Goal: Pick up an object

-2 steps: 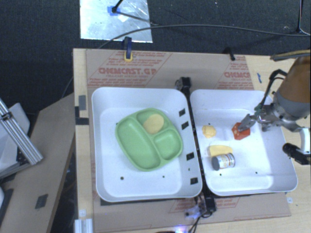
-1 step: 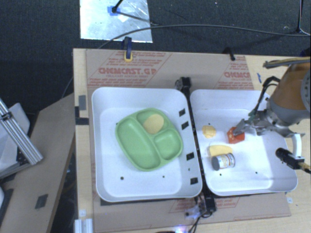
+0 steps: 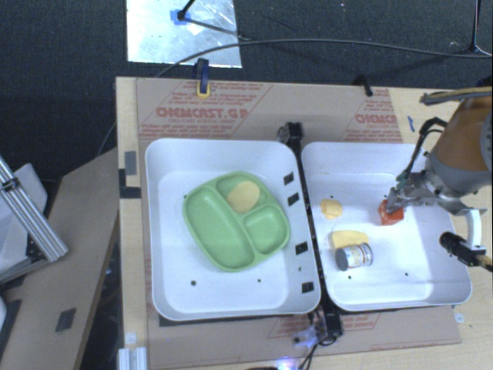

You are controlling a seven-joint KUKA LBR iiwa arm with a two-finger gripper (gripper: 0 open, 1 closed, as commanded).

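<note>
The worktop (image 3: pixel 231 102) is brown board, carrying two white bins side by side. In the right bin (image 3: pixel 431 295), nearest the camera, a can (image 3: pixel 354 256) lies on its side, touching a yellow block (image 3: pixel 348 239); a small yellow piece (image 3: pixel 331 207) sits a little beyond. Farther right, the tool (image 3: pixel 394 203) is down on a red object (image 3: pixel 391 214); whether it is apart or clamped, I cannot tell. Judged from here, the red object is the target. A good pick would close squarely across it and lift straight up, staying away from the bin wall. The left bin (image 3: pixel 177 284) holds a green tray (image 3: pixel 223 241) with a yellow lump (image 3: pixel 243 196) in its far compartment. Beyond lies dark carpet (image 3: pixel 62 52) with a foil sheet (image 3: pixel 181 21) and cables.
</note>
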